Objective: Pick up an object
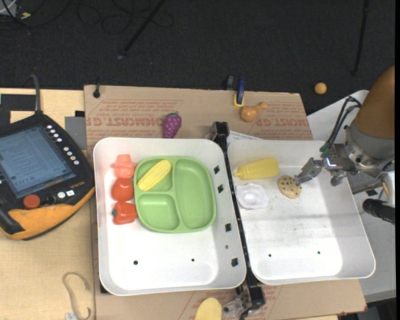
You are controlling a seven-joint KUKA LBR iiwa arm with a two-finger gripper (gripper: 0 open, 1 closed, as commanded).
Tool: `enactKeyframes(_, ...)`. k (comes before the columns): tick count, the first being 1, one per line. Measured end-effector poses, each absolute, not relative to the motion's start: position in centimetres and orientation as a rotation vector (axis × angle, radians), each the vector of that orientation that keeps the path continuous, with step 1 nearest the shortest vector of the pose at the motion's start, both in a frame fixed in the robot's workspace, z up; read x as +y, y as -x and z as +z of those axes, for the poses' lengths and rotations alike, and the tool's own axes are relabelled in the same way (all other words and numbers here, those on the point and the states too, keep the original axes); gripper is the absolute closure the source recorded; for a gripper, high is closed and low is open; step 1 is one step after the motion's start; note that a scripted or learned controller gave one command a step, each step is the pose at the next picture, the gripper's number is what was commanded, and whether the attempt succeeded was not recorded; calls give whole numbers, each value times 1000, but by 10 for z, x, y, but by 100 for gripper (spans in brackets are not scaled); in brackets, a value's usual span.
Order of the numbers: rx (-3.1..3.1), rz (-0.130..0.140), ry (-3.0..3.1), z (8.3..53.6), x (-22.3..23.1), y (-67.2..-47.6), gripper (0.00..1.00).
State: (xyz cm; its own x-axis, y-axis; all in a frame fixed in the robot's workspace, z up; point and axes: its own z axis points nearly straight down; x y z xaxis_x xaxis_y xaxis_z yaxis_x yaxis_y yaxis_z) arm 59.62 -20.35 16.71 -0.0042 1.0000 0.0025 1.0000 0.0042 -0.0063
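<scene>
Your jaws look parted and grasp nothing, though the view is coarse; the gripper [311, 170] hangs just right of the cookie [290, 187] (bottle [257, 169] lies farther left).

pendant [33, 172] left of bins | purple grapes [172, 124] on cardboard [133, 112]

Cardboard sheet [200, 112] under the bins is showing red print, upside down from this camera; letters like "CHKCMST. G.P" are appearing twice, not surely legible. Pendant screen [27, 155] text is too small to read.
</scene>
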Motion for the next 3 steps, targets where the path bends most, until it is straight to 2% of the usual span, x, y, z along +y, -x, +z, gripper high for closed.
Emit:
enactKeyframes(1,-2219,4,2216,109,-208,-590,0)
enactKeyframes(2,-2222,2,2215,86,-205,-590,0)
enactKeyframes(3,-2222,0,2217,98,-206,-591,100)
